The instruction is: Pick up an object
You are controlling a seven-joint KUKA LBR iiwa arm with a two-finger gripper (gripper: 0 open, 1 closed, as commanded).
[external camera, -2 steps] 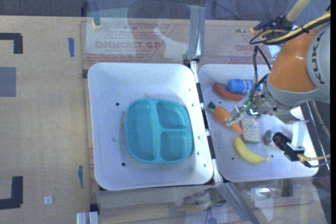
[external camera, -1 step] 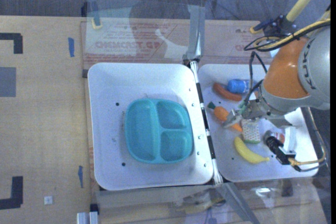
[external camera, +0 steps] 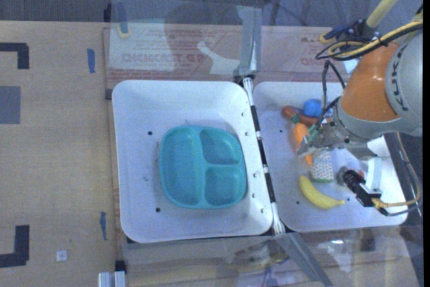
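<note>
My arm hangs over the right bin; the left bin holds a teal divided plate. My gripper sits low among a banana, an orange carrot-like piece and a blue ball. Can't tell my grip state.

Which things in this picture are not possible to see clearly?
- Gripper, camera view: the orange wrist covers it, so whether it grips anything is unclear.
- Orange object: partly behind the gripper, kind unclear.
- Pale speckled object beside the banana: too small to identify.
- Right bin: far side under the arm.
</note>
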